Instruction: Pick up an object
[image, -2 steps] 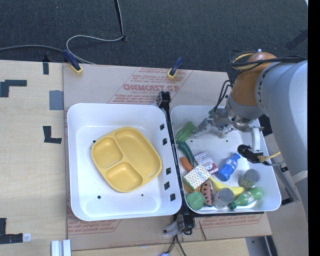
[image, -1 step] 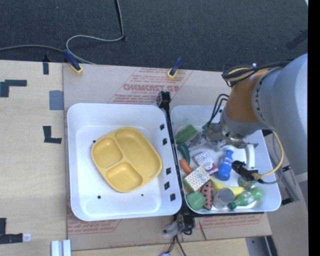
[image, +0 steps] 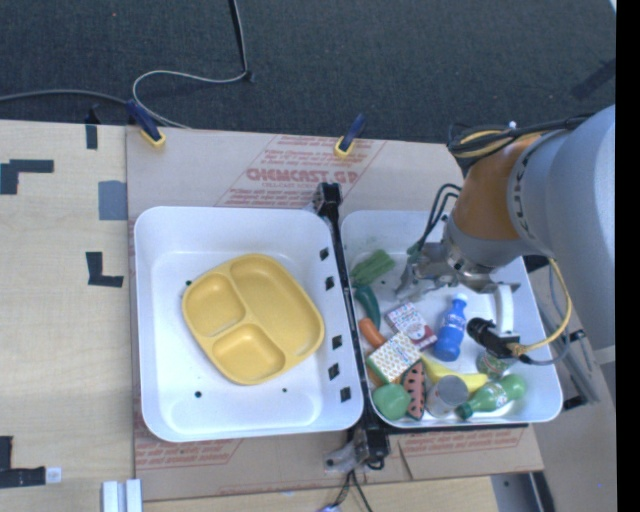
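A bench covered in brown cardboard bears two shallow white bins side by side, seen from above at a slant. The left bin holds a yellow divided tray with three compartments, lying near the bin's middle and turned at an angle.

The right bin is crowded with small toy items. Toward its 11 o'clock corner lies a green pepper-like piece. Near the bin's middle rests a small red-and-white packet, and just beside it at 3 o'clock a blue bottle with a white cap. Toward 7 o'clock sit a patterned box, a watermelon slice and a green round piece. Along the 5 o'clock edge lies a green bottle, touching a grey can.

The grey arm with its orange band reaches in from 3 o'clock. Its gripper hangs low over the upper middle of the right bin, between the green pepper-like piece and the blue bottle, just above the red-and-white packet. Whether its fingers are apart or together cannot be told; nothing is seen between them.
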